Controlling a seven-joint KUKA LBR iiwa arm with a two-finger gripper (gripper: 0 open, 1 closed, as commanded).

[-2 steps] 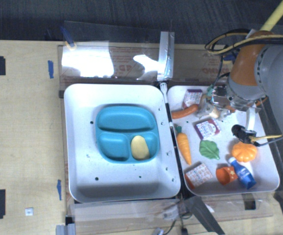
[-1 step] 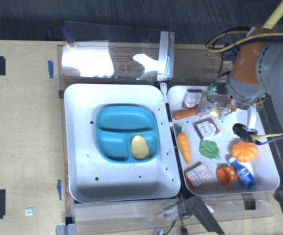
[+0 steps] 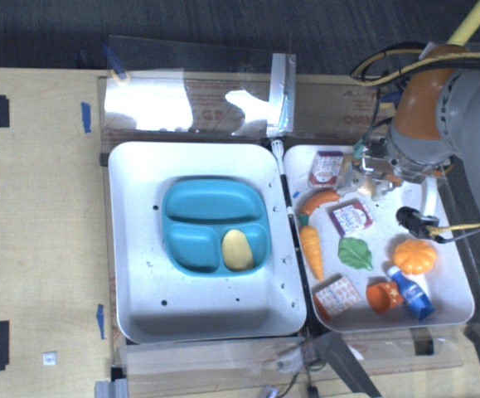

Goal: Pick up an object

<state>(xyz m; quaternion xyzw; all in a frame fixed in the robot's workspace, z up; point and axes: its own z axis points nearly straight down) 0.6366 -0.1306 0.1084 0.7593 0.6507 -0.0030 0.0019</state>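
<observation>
arm: the grey arm with its orange band [image 3: 418, 106] is reaching in from the right over the upper part of the right bin [image 3: 463, 301].
gripper: the gripper [image 3: 370, 175] is hanging above the packets near the bin's far edge; whether it is spread or pinching, i cannot tell, as glare and cables are blurring it.
things to pick: all are lying loose in the right bin: carrot [image 3: 311, 251], green leaf [image 3: 356, 252], orange pumpkin [image 3: 414, 256], blue bottle [image 3: 411, 296], small packet [image 3: 349, 218].
left bin: the left bin [image 3: 132, 247] is holding a blue tray [image 3: 198, 201] with a yellow egg-like piece [image 3: 237, 249], likely the drop side.
hidden: the arm is covering the bin's top right corner; nothing is showing as gripped.
</observation>
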